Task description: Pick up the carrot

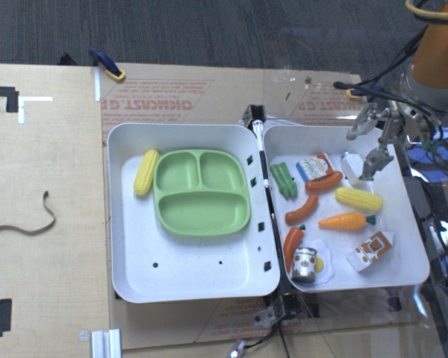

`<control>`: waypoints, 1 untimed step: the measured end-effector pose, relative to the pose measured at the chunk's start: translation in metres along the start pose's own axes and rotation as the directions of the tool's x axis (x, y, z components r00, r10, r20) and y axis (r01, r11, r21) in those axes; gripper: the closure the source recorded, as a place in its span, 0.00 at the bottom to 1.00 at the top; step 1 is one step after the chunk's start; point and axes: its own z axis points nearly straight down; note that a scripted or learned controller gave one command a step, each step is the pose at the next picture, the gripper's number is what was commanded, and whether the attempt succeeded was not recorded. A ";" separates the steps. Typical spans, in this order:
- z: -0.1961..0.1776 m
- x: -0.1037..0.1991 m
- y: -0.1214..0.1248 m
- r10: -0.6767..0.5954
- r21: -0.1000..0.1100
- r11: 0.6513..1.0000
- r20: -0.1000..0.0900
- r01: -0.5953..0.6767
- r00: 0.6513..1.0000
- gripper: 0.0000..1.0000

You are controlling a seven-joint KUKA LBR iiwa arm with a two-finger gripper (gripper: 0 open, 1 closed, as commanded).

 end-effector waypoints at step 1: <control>0.136 0.049 0.018 -0.151 0.000 0.988 0.001 0.151 0.988 0.00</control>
